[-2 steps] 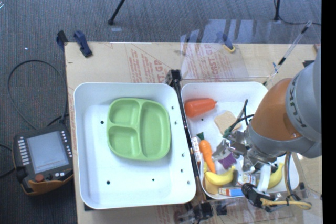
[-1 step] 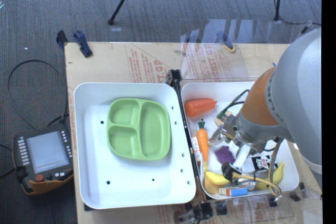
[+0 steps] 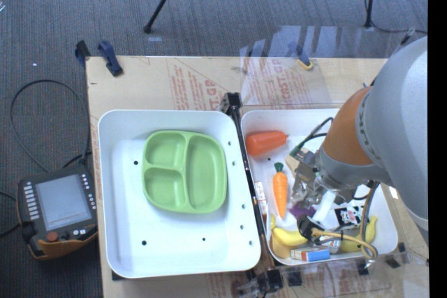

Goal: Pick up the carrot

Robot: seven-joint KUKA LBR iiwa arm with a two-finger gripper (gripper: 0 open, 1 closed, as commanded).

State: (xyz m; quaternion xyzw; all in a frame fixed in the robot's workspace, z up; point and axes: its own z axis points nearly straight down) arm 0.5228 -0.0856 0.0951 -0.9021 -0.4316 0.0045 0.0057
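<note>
The carrot [image 3: 280, 193] lies free in the right bin [image 3: 388, 248], near its left wall, long axis running up and down the view with the green top at the far end. The gripper [image 3: 305, 196] hangs just to its right, low over the clutter; whether its fingers are apart or together cannot be told. A banana [image 3: 288, 241] sits just below the carrot's tip.

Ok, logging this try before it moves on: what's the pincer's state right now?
Pincer: cannot be told; it sits low in the right bin, just right of the carrot, with no carrot seen between it.
</note>
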